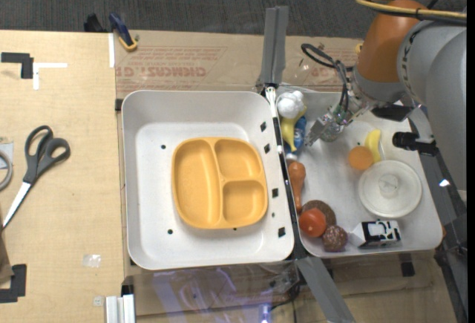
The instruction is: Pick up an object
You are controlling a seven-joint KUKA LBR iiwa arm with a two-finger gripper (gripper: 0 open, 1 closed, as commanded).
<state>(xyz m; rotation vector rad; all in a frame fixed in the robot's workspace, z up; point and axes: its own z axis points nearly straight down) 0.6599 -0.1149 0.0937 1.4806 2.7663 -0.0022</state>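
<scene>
Your gripper (329, 128) hangs just right of the blue-and-yellow bottle (298, 132); whether it's released or clenched, you can't tell.

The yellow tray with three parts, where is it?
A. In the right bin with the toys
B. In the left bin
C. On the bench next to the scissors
B. The yellow tray lies flat in the middle of the left bin, by itself.
</scene>
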